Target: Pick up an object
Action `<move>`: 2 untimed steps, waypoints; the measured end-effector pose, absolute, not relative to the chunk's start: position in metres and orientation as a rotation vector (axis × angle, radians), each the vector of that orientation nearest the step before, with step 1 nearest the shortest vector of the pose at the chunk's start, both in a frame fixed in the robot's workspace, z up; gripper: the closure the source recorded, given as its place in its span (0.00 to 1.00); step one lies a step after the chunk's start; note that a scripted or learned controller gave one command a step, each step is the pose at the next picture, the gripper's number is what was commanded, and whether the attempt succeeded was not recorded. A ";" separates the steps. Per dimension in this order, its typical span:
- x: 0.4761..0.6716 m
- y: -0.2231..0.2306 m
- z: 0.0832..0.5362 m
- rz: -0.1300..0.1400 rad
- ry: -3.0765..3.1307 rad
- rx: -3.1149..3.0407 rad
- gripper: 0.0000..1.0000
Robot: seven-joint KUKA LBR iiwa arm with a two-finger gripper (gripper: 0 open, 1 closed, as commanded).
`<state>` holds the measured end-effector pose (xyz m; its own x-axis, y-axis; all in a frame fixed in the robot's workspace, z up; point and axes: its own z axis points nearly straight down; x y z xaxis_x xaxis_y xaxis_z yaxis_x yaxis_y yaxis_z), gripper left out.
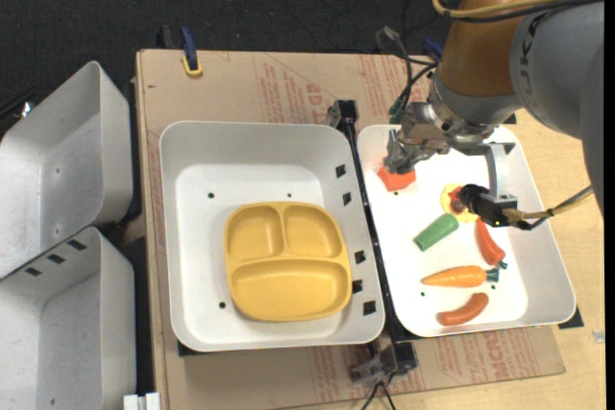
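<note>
Camera view, looking down at a slant: a small flat orange-red plastic piece [396, 178] lies in the shallow white bin [548, 302] nearer the arm. It sits toward the top of the view, close to the wall shared with the other bin. The grey arm's two-finger gripper [404, 158] hangs directly over the piece, its tip at or just touching it. You cannot tell whether the claw is released or clenched, because the wrist hides it.

Farther out in the same bin lie a green plastic cylinder [437, 231], a red toy chilli [489, 245], an orange toy carrot [455, 277] and a red toy sausage [462, 308]. The neighbouring white bin [178, 206] holds a yellow divided plate [286, 261].

Watch for this: the piece looks thin and sits near the wall, so the claw may close above it and come away with nothing, or shove it against the wall.
</note>
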<state>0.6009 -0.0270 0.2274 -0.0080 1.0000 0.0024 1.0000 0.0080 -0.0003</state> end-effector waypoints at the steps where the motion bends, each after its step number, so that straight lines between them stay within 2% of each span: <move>1: 0.582 0.024 0.218 0.002 -2.227 -2.211 1.00; 2: 0.565 0.068 0.233 -0.001 -2.228 -2.212 1.00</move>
